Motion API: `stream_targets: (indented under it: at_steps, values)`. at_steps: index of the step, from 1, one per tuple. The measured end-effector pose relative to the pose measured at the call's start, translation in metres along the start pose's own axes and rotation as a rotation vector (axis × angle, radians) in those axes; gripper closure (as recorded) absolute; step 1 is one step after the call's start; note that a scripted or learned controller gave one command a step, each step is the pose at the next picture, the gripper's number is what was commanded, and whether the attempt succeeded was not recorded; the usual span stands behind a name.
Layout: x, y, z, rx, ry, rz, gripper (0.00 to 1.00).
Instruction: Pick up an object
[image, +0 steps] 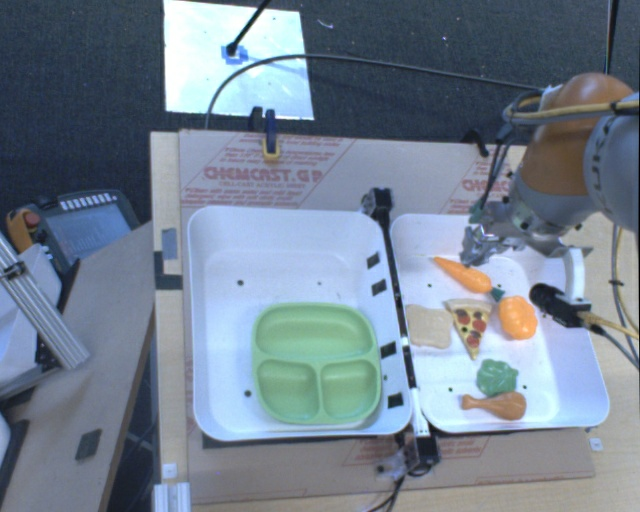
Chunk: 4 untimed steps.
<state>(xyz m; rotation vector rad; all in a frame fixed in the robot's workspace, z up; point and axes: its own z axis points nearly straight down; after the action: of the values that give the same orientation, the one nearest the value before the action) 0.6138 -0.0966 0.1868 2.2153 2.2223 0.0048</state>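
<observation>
The cardboard sheet (300, 165) under the bins reads "CHEMCAST GP".

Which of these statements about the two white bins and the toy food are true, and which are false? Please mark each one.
1. The light green divided plastic plate lies in the left white bin. True.
2. The orange toy carrot lies on the green plate. False: it lies in the right white bin, near the gripper.
3. The triangular toy pizza slice lies between the beige toy bread slice and the round orange toy fruit. True.
4. The brown toy chicken drumstick lies at the far end of the right bin. False: it lies at the near edge, just below the green toy leafy vegetable.
5. The gripper hangs over the left bin. False: it is over the right bin.
</observation>
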Motion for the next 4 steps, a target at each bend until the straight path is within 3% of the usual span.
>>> stream_targets:
  at_steps: [1,4]
  values:
    - [-0.001,0.004,-0.044,-0.001,0.000,-0.001,1.00]
    - [0.156,-0.032,-0.040,0.005,0.003,-0.007,1.00]
